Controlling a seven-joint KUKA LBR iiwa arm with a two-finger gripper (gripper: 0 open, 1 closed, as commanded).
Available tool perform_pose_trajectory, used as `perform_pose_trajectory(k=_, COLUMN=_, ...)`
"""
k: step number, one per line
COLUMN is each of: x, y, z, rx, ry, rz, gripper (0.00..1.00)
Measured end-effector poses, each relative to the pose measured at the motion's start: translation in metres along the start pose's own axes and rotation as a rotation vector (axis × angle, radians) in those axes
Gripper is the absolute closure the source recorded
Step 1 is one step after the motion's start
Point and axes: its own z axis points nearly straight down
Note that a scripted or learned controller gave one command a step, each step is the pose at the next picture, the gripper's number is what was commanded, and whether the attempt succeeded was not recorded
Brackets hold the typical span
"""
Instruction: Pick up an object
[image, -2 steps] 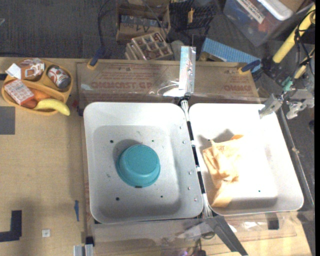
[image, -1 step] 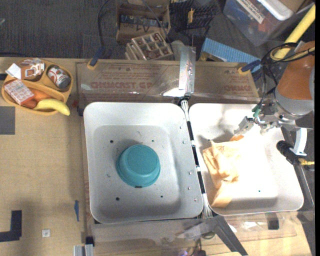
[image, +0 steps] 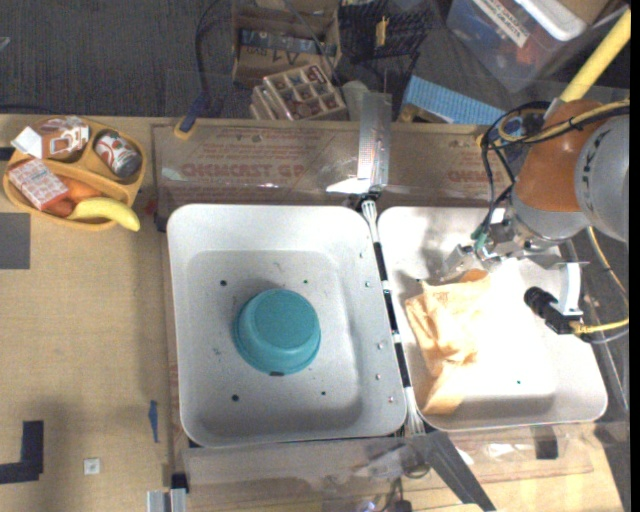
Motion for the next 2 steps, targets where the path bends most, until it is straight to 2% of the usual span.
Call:
perform_pose_trajectory(k=1, x=0.061, y=-0.001, z=-0.001, rx=-0.003, ry=0.001, rz=-0.196, gripper=0.00)
perform_pose_trajectory(k=2, x=0.046, y=0.024, z=0.000, rx=-0.005, ry=-0.003, rz=0.026, gripper=0.00)
